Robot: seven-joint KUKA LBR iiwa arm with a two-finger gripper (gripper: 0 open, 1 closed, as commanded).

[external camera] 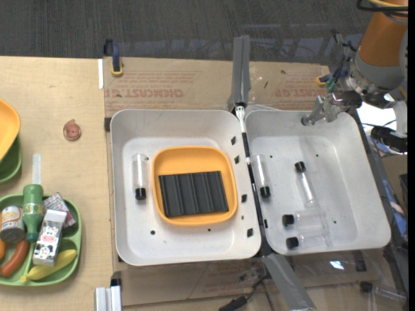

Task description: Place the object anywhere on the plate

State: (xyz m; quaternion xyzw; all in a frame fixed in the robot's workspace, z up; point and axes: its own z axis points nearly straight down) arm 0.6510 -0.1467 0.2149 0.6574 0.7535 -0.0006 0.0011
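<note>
An orange plate [192, 154] lies in the middle of the left bin [123, 238]. On the plate rests a black ridged block [196, 194], covering most of its floor. A clear tube with a black cap [139, 175] lies just left of the plate. In the right bin [363, 193] lie several more clear tubes with black caps, one by the left wall [259, 175], one in the middle [303, 181] and two near the front [305, 220]. My gripper [316, 116] hangs over the far edge of the right bin, apart from every tube.
On the wooden table to the left stands a green tray [71, 258] of toy food, with a yellow bowl [6, 131] at the left edge and a small pink disc [72, 130]. Cardboard [168, 86] lies under both bins. A metal divider [240, 70] rises between them.
</note>
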